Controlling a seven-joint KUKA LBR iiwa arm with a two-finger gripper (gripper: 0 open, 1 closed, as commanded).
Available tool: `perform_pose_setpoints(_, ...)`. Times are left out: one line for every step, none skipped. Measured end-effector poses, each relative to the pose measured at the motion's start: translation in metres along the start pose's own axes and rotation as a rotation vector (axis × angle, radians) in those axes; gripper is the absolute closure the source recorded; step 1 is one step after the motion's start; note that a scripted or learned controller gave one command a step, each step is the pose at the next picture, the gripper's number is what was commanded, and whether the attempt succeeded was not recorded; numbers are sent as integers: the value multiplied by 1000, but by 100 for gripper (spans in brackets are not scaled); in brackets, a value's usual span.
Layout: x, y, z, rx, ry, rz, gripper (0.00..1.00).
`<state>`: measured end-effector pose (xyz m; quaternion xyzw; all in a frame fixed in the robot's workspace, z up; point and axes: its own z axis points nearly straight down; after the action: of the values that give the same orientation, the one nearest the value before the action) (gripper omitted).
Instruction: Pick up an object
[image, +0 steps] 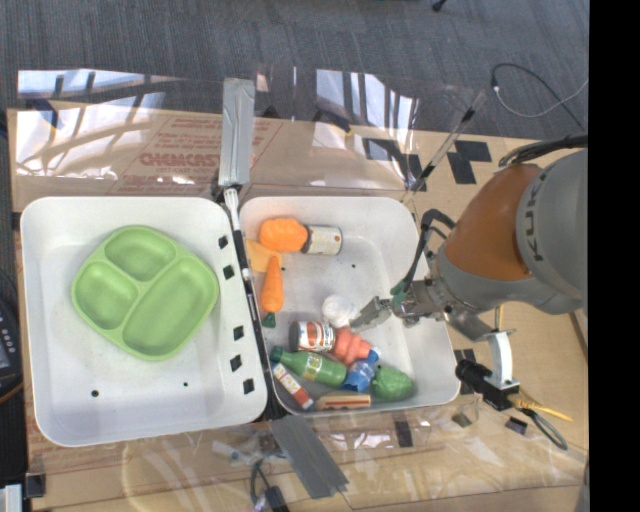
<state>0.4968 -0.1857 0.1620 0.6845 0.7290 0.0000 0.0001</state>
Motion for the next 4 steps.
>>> perform_pose_setpoints(42, 8, 46, -23, -8, -67, 0)
perform_pose_setpoints(60, 6, -9, 0, 1, -129, 0)
perform_pose_setpoints(41, 29, 47, -24, -1, -181, 0)
perform_pose_setpoints(33, 14, -34, -1, 0, -297, 0)
